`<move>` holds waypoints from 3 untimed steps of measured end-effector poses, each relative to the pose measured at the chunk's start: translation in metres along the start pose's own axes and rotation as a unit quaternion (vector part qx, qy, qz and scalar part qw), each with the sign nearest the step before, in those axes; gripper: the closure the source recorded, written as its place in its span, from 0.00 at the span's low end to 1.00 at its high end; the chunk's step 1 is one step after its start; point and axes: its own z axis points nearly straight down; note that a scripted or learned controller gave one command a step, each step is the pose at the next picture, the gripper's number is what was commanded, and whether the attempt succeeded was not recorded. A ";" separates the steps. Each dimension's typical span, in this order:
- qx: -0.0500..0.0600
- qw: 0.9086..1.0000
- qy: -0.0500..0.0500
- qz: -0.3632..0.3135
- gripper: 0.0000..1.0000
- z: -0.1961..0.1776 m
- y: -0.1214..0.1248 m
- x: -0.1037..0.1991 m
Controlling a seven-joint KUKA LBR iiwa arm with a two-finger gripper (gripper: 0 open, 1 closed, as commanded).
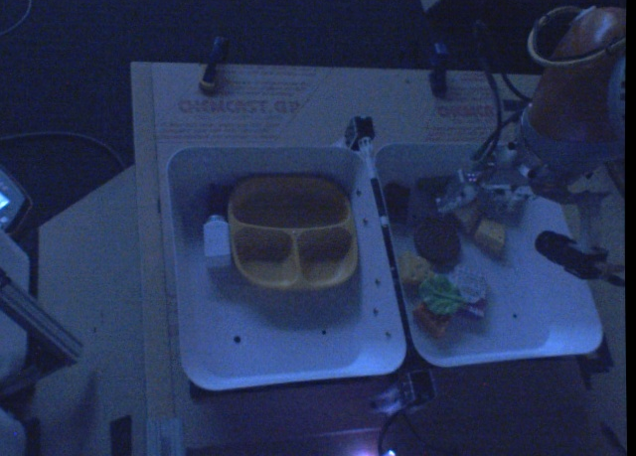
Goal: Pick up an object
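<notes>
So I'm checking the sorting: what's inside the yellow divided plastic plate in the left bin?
Nothing shows in the three compartments of the yellow divided plastic plate; dim light could hide small bits. A small white block sits outside, against its left edge.

The grey KUKA arm w/ rounded orange band above the wrist point(586, 57) looks dim and blue-tinted, the orange section approx. dome-shaped w/ a pale ring-like edge at its top. Thin dark cables point(492, 96) loop along the arm's side toward the wrist. Below sits a pale metallic, boxy two-finger gripper assembly point(487, 191) w/ small bright highlights; a dark rounded cylindrical part point(568, 252) sticks out nearby, details too dim to make out.
</notes>
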 end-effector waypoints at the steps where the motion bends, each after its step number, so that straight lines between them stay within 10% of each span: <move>1: 0.004 1.000 0.001 0.001 0.00 0.046 -0.005 -0.006; 3: 0.002 1.000 0.001 0.000 0.00 0.123 -0.013 -0.007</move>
